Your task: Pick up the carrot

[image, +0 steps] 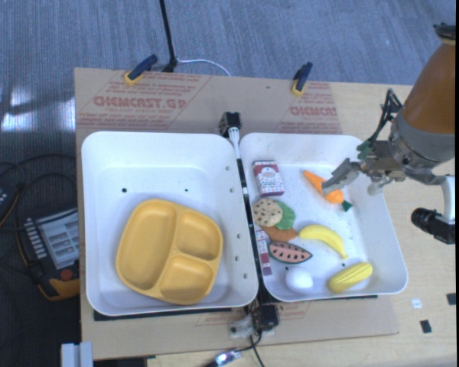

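Two shallow white plastic bins sit side by side. Left bin (99,205): one glossy yellow tray (170,249) with three compartments. Right bin (386,239): tapered orange carrot (322,186) with a green tip, far-right area; red packet (268,178); round cookie (266,212) on a green leaf; watermelon slice (290,251); curved banana (324,238); white egg (298,280); knobbly corn cob (350,275). Gripper (344,176) — metal fingers over the carrot's right end; spread or closed, I cannot tell.
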You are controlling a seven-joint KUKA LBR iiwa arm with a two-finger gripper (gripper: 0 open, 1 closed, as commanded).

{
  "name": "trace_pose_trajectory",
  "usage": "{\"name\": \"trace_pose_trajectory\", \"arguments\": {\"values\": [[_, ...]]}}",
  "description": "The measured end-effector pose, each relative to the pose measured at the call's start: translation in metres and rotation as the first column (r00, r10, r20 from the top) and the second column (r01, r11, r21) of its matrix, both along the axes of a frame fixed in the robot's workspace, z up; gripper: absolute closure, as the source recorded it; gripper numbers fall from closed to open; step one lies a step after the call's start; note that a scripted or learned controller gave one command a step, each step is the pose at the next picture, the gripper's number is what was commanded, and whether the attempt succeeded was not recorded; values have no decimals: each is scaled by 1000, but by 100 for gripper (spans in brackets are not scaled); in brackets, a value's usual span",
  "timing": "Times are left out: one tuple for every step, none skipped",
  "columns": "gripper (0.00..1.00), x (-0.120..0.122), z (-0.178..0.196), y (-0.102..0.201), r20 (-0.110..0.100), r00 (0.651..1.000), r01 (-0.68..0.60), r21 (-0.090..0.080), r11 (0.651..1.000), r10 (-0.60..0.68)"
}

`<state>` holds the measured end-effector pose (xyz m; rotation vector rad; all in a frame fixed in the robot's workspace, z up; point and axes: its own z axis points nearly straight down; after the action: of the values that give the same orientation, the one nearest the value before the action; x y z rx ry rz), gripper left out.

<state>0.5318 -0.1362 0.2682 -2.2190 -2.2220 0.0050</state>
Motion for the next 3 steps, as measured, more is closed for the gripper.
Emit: {"name": "trace_pose_trajectory", "arguments": {"values": [[0, 59, -92, -25, -5, 958, 288, -1, 958, -288], [0, 75, -172, -47, 7, 934, 358, 0, 934, -358], [100, 73, -167, -46, -1, 934, 356, -2, 934, -356]]}}
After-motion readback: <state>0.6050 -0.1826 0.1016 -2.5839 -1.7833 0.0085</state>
